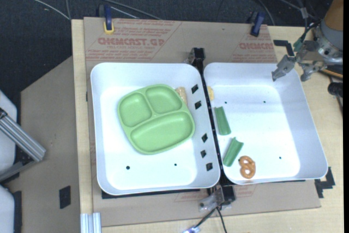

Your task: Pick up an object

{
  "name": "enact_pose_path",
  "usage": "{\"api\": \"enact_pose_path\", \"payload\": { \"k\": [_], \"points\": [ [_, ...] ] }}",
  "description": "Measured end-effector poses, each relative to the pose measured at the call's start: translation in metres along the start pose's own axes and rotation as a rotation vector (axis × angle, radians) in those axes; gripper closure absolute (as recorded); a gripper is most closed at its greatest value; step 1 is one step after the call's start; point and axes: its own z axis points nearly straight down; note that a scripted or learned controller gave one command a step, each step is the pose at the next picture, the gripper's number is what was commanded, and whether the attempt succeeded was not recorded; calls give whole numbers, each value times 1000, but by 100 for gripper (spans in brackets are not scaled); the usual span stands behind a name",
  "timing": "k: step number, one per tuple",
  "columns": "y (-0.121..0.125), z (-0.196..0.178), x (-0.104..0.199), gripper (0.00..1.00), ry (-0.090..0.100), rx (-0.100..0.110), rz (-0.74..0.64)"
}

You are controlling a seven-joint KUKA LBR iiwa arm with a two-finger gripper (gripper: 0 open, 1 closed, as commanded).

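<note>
In the right bin (pixel 294 133) two green bean-like pieces lie near the left wall, one (pixel 222 120) above the other (pixel 233 151). A brown pretzel (pixel 247 166) sits close to the front rim. My gripper (pixel 292 72) hangs over the bin's far right corner, well away from these pieces. It is open, its fingers spread with nothing between them. The left bin (pixel 109 161) holds a green divided plate (pixel 157 117), with a small tan object (pixel 181 95) at the plate's far right edge.
A black divider with clips (pixel 203 112) runs between the bins. A small yellow bit (pixel 210 94) lies by the right bin's left wall. Blue clamps (pixel 109 19) (pixel 256 23) hold the cardboard base at the back. Cables cross the dark floor behind.
</note>
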Motion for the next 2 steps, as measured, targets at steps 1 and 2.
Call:
{"api": "enact_pose_path", "payload": {
  "k": [1, 2],
  "points": [
    [3, -8, 0, 0, -4, -14, -3],
    [6, 52, 8, 0, -1, -7, -4]
  ]
}}
